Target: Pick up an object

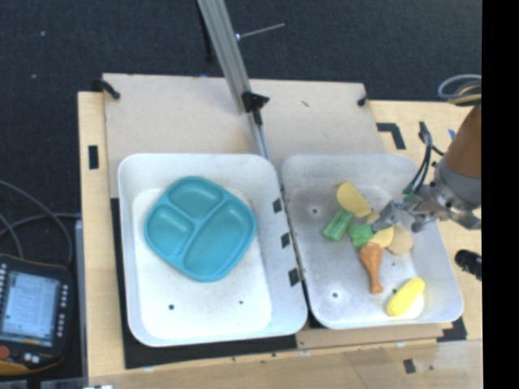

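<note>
The left bin (134, 298) holds a teal divided plate (200, 227), while the right bin (324, 298) holds yellow, green and orange toy foods (369, 237), with the gripper (395, 215) low over them.

the arm (464, 156) is running off the right edge. the gripper (395, 215) is blurring into the toy pile, perhaps touching the pale yellow piece (383, 236), and is hiding part of it. the screen (28, 302) is getting cropped at the near left.
</note>
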